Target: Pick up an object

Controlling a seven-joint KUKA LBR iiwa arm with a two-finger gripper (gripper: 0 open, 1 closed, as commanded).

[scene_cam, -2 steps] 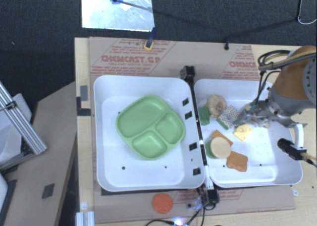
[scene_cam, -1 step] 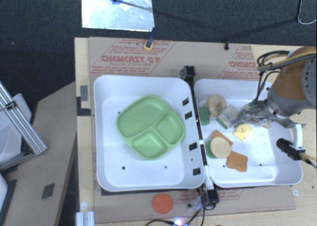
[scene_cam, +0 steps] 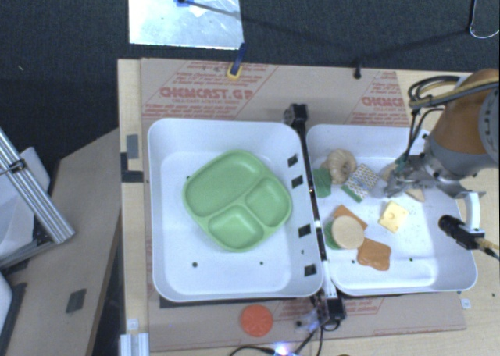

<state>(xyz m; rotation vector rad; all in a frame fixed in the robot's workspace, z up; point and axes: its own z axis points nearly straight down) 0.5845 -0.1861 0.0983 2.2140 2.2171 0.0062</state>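
The right bin holds several play-food pieces. A beige ring-shaped pastry lies near its back left, with a green piece beside the divider. A blue-and-white checkered packet lies just left of my gripper, which hangs low over the bin's back right part. A yellow cheese slice sits right below the gripper. A round tan-and-green piece and a brown toast slice lie toward the front. I see nothing held.
The left bin carries a green divided plate. An orange disc rests on the bench in front of the bins. A shiny foil sheet lies behind the bench. The arm comes in over the right bin's right side.
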